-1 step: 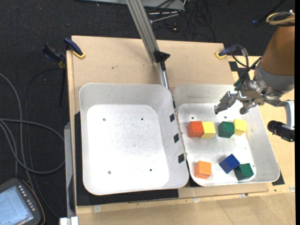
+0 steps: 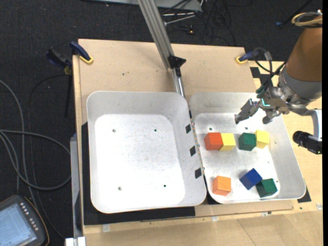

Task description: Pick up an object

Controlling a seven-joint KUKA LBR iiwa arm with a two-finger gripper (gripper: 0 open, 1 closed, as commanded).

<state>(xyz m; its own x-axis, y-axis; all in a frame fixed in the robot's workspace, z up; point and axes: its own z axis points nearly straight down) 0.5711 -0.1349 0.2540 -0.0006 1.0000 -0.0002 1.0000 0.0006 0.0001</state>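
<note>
Where cables cross dark floor (image 2: 31, 29), wooden bench (image 2: 128, 65)

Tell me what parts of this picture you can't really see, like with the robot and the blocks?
- The arm: the camera view's right edge cuts it off, so most of it is out of frame.
- The green block at the front: the blue block covers one corner.
- The yellow block: it sits tight against the orange block, so their touching sides are hidden.
- The right bin: the gripper hangs over its back part.
</note>
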